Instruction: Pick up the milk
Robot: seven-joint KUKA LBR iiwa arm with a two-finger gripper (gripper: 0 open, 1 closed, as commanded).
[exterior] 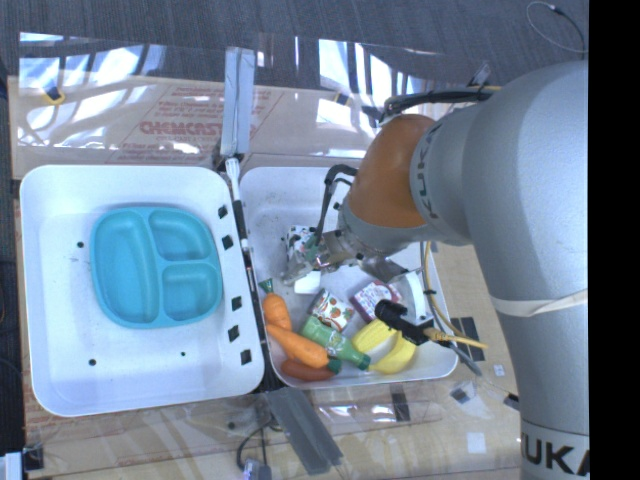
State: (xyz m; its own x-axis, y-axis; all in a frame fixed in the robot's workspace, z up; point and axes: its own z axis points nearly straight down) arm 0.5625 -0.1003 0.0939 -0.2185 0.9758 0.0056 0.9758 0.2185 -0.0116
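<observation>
Looming largest and closest is the grey arm (530,228), which enters from the right and bends over the right bin, its orange band (385,173) above the wrist.

At far left sits the left bin (60,368), holding a blue tray (157,265) with three compartments, lying flat near the bin's middle.

Next comes the right bin (265,193), touching the left one along their shared edge. Against its left wall lies a carrot (290,336), with a second orange-red piece (305,371) just below it at the front edge. Beside these stands a small carton with fruit print (330,313), and a green bottle (345,353) lies tilted next to the carrot.

Above them, the gripper (315,253) reaches down over the milk (298,243), a small carton with black and white patches near the bin's middle. Whether its fingers are spread or pressed together cannot be told.

Further right lie a red and white box (375,296) and bananas (385,346) at the front right corner.
</observation>
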